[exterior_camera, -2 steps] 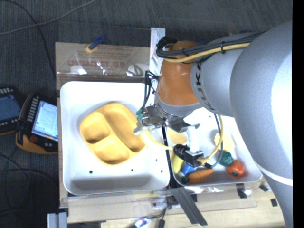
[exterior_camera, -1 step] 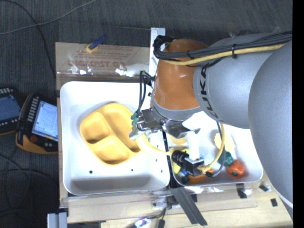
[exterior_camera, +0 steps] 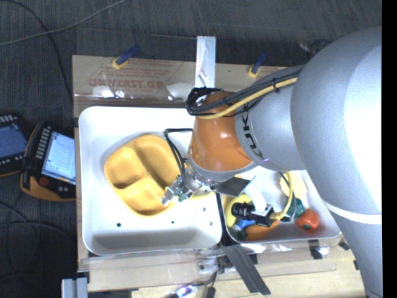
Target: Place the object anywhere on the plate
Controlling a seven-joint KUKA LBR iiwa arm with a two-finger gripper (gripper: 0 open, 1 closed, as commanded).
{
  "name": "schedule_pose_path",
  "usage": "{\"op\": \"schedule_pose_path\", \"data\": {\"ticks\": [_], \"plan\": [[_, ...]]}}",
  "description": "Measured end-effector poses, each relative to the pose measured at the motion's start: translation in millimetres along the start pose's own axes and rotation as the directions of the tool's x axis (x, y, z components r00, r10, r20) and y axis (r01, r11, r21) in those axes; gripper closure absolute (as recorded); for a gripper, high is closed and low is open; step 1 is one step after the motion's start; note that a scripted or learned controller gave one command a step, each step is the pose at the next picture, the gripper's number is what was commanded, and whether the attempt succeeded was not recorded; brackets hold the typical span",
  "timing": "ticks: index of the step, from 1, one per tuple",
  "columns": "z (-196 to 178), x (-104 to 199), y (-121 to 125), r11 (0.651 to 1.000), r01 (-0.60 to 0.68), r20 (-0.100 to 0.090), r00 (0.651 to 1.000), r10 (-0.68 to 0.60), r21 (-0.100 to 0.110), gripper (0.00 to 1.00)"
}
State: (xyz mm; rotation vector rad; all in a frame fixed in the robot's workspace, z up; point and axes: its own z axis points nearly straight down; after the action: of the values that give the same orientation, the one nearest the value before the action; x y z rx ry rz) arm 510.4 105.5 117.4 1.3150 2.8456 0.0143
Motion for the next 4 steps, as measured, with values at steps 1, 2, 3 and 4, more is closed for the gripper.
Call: {"op": "schedule_pose_path", "data": {"ticks": [1,2,3,4], "plan": [[-64.1,-120.1,94.2,0.997,0.076,-0.004,0.997,-0.076,0.012,1.00],[-26.3,-52.5,64.8,0.999,-0.036,-0.006,0.999,0.037,0.016,1.00],[-64.2,-26.5,-3.6,0.995,0.102,-0.007,0.995,-0.102,0.015,1.00],[-70.9,-26.0,-2.3,0.994,0.104,-0.012,0.995,-0.104,0.018,1.00]]}}
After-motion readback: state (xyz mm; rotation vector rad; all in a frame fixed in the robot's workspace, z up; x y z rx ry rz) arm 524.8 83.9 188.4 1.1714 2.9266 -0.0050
